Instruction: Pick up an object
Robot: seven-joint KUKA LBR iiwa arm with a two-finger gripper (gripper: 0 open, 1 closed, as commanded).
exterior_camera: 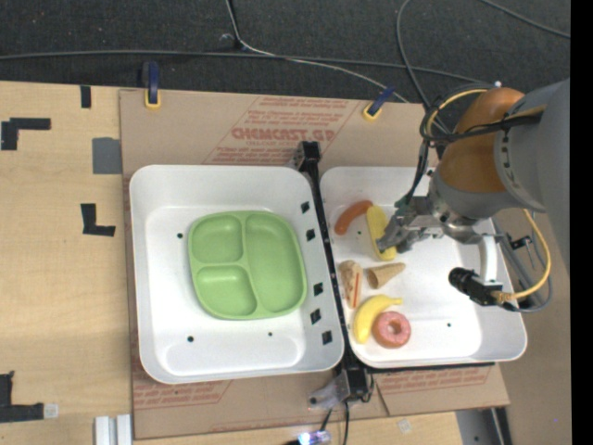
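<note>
The right bin (482, 341) holds several toy foods: an orange sausage (351, 216), a yellow piece (375, 224), a cone (385, 273), a tan strip with red stripes (350, 280), a banana (370, 315) and a pink doughnut (392, 328). My gripper (394, 241) reaches in from the right and sits low over the yellow piece, right at its lower end. The dark fingers overlap that piece and the view does not reveal their gap. The cone lies just below the gripper.
The left bin (157, 202) holds a green divided plate (246, 264). A black divider (320, 239) runs between the bins. The arm's grey body and orange band (477, 146) hang over the right bin's far right part, with cables looping beside it.
</note>
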